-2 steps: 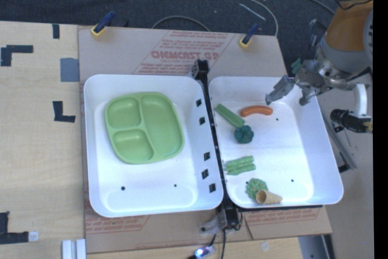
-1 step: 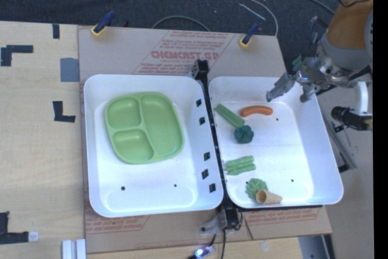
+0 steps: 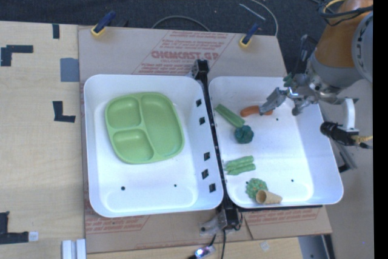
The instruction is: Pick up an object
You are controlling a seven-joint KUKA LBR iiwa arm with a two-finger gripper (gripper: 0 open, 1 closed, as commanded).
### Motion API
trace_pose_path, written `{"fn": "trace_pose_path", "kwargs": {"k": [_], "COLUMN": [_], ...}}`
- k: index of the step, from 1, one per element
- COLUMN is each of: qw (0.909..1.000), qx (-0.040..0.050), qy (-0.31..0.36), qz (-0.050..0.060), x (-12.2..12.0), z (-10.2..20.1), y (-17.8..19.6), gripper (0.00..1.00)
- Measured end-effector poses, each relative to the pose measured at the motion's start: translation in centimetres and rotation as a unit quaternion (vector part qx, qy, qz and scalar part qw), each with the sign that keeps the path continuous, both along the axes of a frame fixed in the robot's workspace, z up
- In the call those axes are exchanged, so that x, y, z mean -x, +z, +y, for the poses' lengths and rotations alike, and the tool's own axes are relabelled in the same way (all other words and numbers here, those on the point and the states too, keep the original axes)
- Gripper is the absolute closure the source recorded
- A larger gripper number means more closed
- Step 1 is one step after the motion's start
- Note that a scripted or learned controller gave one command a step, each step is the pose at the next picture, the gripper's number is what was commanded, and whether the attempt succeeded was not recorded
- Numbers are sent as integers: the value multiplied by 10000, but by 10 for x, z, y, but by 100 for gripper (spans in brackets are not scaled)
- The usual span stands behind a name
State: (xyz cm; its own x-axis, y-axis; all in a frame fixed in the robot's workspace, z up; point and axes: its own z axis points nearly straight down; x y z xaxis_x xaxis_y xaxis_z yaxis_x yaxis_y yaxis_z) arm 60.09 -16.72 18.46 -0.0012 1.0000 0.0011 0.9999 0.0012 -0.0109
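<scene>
My gripper (image 3: 286,103) hangs over the far part of the right bin (image 3: 315,148), its fingers spread open with nothing between them. Its left fingertip (image 3: 271,104) sits just right of a small orange piece (image 3: 248,111). A light green stick (image 3: 228,115) lies left of that piece, and a dark green broccoli-like lump (image 3: 244,134) lies below it. Nearer the front are a green bean pod (image 3: 239,165), a leafy green piece (image 3: 255,186) and a tan cone (image 3: 270,196) touching it.
The left bin (image 3: 97,179) holds a green divided plate (image 3: 144,127). A black divider (image 3: 209,136) runs between the bins. Two clamps (image 3: 103,23) (image 3: 250,34) hold the cardboard at the back. Bare white floor shows at the right bin's middle and right.
</scene>
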Motion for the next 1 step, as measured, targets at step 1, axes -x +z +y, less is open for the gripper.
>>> {"fn": "trace_pose_path", "kwargs": {"k": [1], "qw": [10000], "qx": [-1], "qy": [2], "qz": [1], "x": [2], "z": [2], "y": [-48], "gripper": [0]}}
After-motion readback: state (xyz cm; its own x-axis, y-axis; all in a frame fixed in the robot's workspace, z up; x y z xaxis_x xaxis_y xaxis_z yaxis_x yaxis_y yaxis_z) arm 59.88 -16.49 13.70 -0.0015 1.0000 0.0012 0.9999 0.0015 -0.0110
